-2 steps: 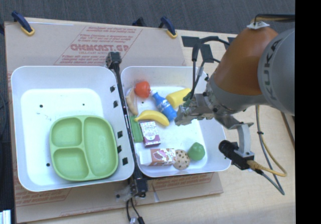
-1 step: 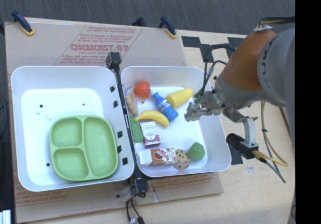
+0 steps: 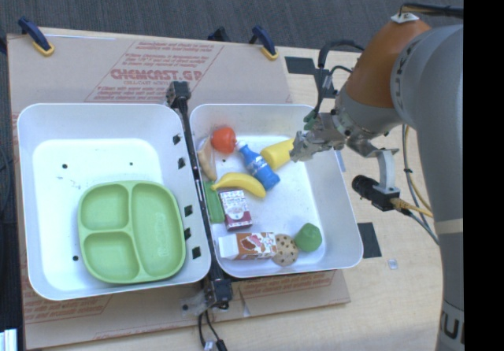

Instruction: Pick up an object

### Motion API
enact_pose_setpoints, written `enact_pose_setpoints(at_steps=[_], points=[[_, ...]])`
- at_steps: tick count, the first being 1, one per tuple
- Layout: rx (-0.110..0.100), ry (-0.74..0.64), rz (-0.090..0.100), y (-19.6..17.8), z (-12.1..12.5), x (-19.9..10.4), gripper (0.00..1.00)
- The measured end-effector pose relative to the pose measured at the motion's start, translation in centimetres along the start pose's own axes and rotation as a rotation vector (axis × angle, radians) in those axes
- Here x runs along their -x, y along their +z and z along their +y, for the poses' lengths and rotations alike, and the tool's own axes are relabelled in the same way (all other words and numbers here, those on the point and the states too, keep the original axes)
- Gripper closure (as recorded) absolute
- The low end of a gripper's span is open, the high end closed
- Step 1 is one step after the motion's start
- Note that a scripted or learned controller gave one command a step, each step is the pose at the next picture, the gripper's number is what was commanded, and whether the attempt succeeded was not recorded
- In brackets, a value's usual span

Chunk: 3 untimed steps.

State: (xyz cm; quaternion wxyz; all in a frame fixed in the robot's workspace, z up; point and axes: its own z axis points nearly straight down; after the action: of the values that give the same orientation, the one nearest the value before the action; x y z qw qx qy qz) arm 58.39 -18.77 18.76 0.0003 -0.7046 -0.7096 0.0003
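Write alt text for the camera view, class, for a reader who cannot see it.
A grey robot arm reaches from the right, its gripper at a yellow object in the right bin, among a banana, blue bottle and snack packets. The left bin holds a green divided plate.

You see a yellow object point(image 3: 277, 153) at the right bin's point(image 3: 335, 219) upper middle, seemingly tilted, touching the blue bottle's point(image 3: 258, 166) right side, above the banana point(image 3: 239, 182).

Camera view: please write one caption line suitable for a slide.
KUKA arm's gripper meets a yellow object in the right bin of toy food; a green divided plate fills the left bin.
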Motion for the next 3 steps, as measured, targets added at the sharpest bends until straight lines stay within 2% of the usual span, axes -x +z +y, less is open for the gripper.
enact_pose_setpoints(at_steps=[1,2,3], points=[[0.002,0.0,0.0,-1.4,2.2,1.3,1.0],[0.002,0.0,0.0,-2.5,2.6,1.4,1.0],[0.001,-0.001,0.0,-2.5,2.6,1.4,0.0]])
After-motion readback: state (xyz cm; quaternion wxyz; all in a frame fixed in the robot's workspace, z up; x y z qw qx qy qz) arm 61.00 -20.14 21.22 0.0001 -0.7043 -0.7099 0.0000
